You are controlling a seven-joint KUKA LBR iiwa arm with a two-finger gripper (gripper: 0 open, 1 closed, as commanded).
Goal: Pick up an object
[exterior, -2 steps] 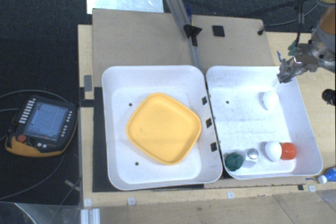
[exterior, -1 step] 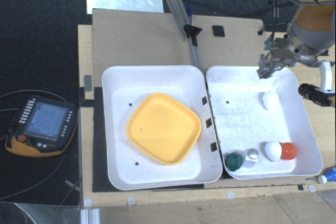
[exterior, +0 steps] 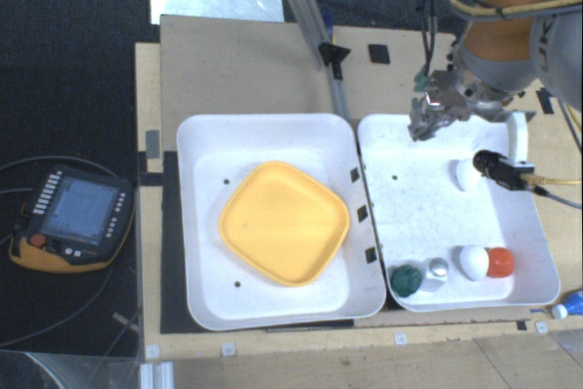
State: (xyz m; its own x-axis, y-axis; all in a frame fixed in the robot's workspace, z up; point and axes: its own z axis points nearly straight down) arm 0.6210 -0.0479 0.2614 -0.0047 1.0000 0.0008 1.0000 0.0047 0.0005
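Two shallow white bins side by side on one bench [exterior: 182, 59]: left bin [exterior: 196, 196], right bin [exterior: 401, 196]. One yellow square plate [exterior: 284, 221] in the left bin. In the right bin, five small things: one dark green ball [exterior: 405, 279], one small silver piece [exterior: 438, 269], one white ball [exterior: 473, 261] touching one orange-red ball [exterior: 500, 262], and one white rounded object [exterior: 465, 173] farther back. One handheld control pendant [exterior: 71, 219] on the floor at left.
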